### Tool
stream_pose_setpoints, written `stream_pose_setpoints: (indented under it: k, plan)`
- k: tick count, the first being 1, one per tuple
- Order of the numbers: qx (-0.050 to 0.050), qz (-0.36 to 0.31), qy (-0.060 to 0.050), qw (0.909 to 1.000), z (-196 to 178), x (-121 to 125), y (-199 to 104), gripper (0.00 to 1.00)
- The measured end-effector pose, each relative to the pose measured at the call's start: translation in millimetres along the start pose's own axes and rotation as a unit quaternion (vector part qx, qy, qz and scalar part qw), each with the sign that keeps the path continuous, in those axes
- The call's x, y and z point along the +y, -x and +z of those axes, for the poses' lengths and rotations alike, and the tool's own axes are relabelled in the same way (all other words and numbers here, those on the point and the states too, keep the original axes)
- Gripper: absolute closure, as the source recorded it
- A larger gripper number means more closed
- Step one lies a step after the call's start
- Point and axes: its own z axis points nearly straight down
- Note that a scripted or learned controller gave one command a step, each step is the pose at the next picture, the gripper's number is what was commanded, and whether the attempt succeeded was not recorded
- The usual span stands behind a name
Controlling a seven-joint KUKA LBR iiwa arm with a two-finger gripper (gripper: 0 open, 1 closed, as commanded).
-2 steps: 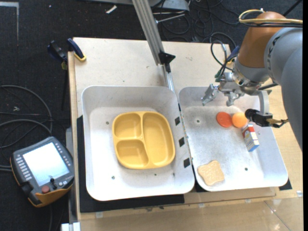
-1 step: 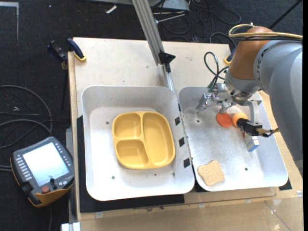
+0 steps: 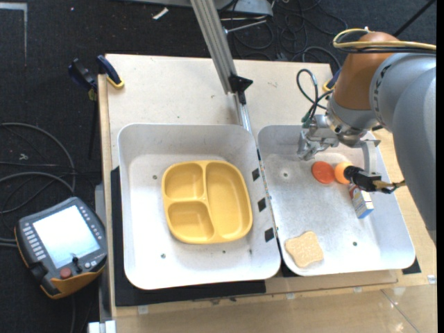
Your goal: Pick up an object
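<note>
fig. single-arm pick in the right-hand shallow white plastic bin point(image 3: 333, 217). the grey two-finger gripper point(image 3: 316, 151) is hovering low over this bin's far part. its metal fingers point(image 3: 305, 149) are appearing parted and are grasping nothing.

the likeliest target, a small orange rounded object with a smooth, plastic-looking skin point(image 3: 323, 172), is lying on the bin floor just beside the fingertips, on their camera-ward side. it is apparently not touching them.

a tan, toast-shaped flat slice with a grainy, matte surface point(image 3: 304, 250) is resting well apart from the fingers, near the bin's front rim. a yellow three-compartment plate of glossy moulded plastic point(image 3: 207, 201) is sitting far to the fingers' left, in the neighbouring shallow white bin point(image 3: 139, 151).

risks, as judged from this pose:
- the fingers are standing off-centre from the orange object, so a straight descent is likely to be closing on air.
- such a descent may instead be clipping the object's edge and nudging it along the slick floor.
- its rounded, smooth form is inviting a roll or a squirt out of the closing fingers if they are meeting it above its widest part.
- the slice is lying so low that fingers reaching for it would be scraping the floor.
- the plate is looking too broad for anything but a rim grip.
</note>
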Motion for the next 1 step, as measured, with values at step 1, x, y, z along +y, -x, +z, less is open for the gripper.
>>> stream_pose_setpoints:
  k: [1]
  plan:
    - [0.000,0.001,0.002,1.0000,-43.3,2.5,-1.2,1.00]
